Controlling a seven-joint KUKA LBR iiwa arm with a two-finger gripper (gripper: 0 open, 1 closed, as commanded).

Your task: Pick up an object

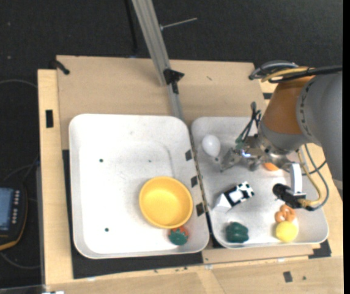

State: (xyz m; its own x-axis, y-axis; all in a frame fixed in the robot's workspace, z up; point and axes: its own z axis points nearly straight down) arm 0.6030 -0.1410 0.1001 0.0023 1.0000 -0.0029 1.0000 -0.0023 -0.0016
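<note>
Reaches in from the right over the right bin (pixel 322 234), grey arm (pixel 322 112) with orange band angled down, gripper (pixel 243 156) low above the bin floor near its upper middle. Impossible to tell from this slant how wide the pincer stands, or whether anything sits in it; nothing plainly seen in its hold.

Closest candidate: a white rounded object (pixel 210 144), just beside the gripper on the side of the left bin (pixel 101 139), lying close to the bin wall. Looks light, smooth and probably slippery, perhaps hollow and easily cracked; best taken across its widest part, squarely, with gentle pressure, since a glancing pinch would likely send it rolling toward the wall.

Further down the same bin: a black-and-white object (pixel 239 195), near the gripper but apart from it, blocky by the look, likely stiff and light, with flatter sides that would suit a firm pinch. Along the near edge, a green object (pixel 237 231) and a yellow object (pixel 286 231) with an orange object (pixel 283 213) touching or just above it; small, rounded, probably light toys, the pair crowded enough to risk a double catch.

In the left bin, a yellow bowl (pixel 166 201), well apart from the gripper, graspable only by its thin rim.
</note>
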